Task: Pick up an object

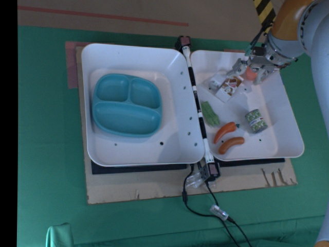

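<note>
Gripper (250, 72): low over the far part of the right bin; fingers pinched on a small orange-red object.
Orange-red object (250, 72): seen between the fingers, rounded, mostly hidden by them (kind cannot be told).
Arm (297, 19): grey, orange band above the wrist; enters from the upper right and slants down to the gripper.
Carton (227, 86): small white box with red and brown print, lying tilted just beside the gripper on its left, near the far wall of the right bin.
Can (255, 121): small, green-labelled, lying tipped in the right half of the right bin, nearer the camera than the gripper.
Green pod (209, 113): long green vegetable, lying close to the divider between the bins.
Chilli (225, 131): orange-red with a green stem, lying slantwise between pod and can.
Sausage (231, 144): orange-brown, just beside the chilli on the near side, not touching it.
Right bin (290, 138): shallow, white, holds all the loose items.
Left bin (128, 53): shallow, white, side by side with the right one.
Blue tray (126, 105): three compartments, lying flat in the middle of the left bin.
Bench cover (46, 138): green cloth; cardboard under both bins, cables trailing from the near edge.
</note>
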Robot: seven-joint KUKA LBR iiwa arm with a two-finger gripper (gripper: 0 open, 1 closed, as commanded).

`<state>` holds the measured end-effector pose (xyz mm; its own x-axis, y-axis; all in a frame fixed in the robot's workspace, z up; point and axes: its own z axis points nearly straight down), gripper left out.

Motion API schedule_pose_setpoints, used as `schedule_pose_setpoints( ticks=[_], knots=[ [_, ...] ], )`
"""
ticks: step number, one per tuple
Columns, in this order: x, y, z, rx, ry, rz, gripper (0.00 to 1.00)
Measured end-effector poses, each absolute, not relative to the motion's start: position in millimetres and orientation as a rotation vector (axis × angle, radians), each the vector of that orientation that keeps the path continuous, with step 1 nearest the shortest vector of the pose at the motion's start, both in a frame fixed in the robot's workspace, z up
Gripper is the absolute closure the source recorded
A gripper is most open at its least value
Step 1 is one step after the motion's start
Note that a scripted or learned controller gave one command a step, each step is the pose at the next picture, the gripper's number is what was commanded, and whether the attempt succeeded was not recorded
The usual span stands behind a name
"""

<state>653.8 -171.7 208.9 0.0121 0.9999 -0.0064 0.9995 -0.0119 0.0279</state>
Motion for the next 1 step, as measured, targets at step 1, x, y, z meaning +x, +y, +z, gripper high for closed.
schedule_pose_setpoints(
  ticks=[1],
  knots=[
    [651.9,-172.1,208.8,2.203,2.184,0.033,0.0]
  ],
)
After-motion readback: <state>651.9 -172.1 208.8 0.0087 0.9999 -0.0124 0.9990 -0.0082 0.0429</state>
